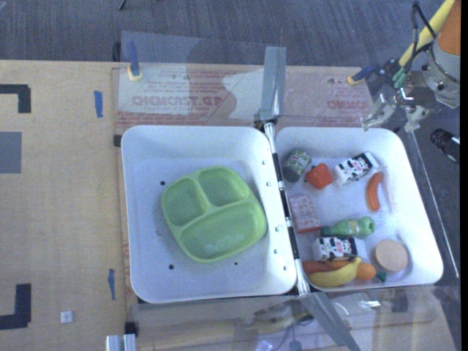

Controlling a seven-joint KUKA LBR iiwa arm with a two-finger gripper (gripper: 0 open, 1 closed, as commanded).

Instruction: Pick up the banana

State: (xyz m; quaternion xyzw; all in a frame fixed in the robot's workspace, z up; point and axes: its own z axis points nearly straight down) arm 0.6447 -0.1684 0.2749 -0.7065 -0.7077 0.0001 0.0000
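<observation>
While the banana (338, 276) is lying in the right bin (420, 218), along its near wall, its long axis is running left to right, tucked beside a carrot (319, 267). Diagonally opposite, the gripper (393, 112) is hovering above the bin's far right corner, well apart; whether its jaws are spread I cannot tell. One banana, two milk cartons (355, 169), one green tray (214, 213) in the left bin (139, 218).
</observation>
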